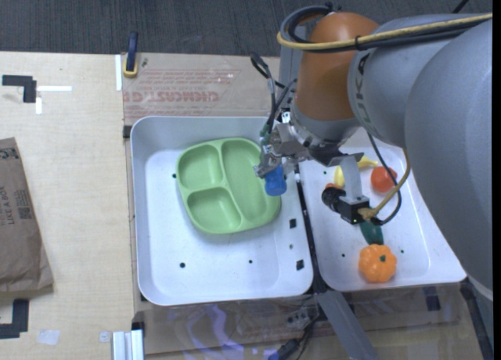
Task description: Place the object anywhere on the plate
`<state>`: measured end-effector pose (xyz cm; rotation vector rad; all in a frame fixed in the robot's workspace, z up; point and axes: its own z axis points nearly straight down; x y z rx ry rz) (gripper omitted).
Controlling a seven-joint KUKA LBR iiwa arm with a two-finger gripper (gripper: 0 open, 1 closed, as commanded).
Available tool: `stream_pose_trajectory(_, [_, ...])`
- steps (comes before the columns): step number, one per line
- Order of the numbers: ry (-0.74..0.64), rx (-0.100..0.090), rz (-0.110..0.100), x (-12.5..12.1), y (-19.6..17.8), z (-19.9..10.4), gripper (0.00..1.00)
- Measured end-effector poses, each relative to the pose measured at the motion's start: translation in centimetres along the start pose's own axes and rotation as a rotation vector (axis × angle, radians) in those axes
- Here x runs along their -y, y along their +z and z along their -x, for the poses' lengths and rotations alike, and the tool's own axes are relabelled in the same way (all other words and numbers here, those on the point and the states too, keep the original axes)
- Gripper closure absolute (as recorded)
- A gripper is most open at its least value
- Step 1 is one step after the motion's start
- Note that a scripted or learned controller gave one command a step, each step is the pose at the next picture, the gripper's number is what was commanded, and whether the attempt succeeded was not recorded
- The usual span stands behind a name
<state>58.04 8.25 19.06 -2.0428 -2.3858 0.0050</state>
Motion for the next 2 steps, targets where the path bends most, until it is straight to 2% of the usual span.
stream_pose_trajectory(1, [-0.084,0.000,-0.001,3.39,-2.88,-5.83,1.00])
stream_pose_trajectory(2, [-0.083,0.000,-0.001,3.39,-2.88,-5.81,0.00])
